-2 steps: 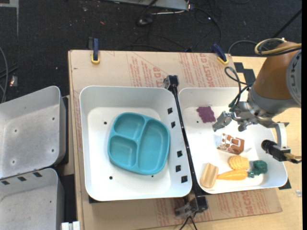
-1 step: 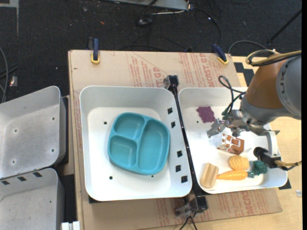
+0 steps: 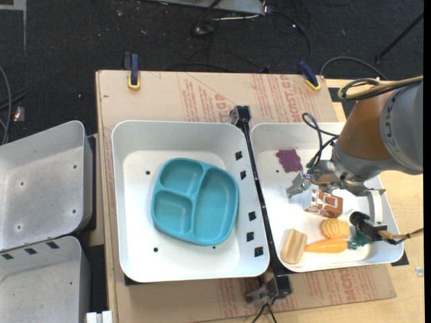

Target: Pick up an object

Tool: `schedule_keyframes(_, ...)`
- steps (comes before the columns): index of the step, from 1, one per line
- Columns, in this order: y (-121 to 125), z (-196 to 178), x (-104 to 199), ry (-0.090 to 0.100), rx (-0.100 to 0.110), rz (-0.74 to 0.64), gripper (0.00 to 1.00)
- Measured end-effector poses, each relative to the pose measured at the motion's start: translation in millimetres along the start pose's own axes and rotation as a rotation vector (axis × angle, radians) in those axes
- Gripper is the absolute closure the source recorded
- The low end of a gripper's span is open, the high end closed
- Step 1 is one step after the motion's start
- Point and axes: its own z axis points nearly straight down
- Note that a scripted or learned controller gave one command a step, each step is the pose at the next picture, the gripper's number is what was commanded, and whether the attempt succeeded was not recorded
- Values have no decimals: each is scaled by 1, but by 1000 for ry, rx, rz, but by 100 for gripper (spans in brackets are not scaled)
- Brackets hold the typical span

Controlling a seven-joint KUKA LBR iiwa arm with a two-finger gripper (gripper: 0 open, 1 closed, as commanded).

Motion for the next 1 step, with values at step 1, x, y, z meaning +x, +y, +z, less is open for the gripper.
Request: schedule_keyframes(1,1,-12,0,0,-3,1,100)
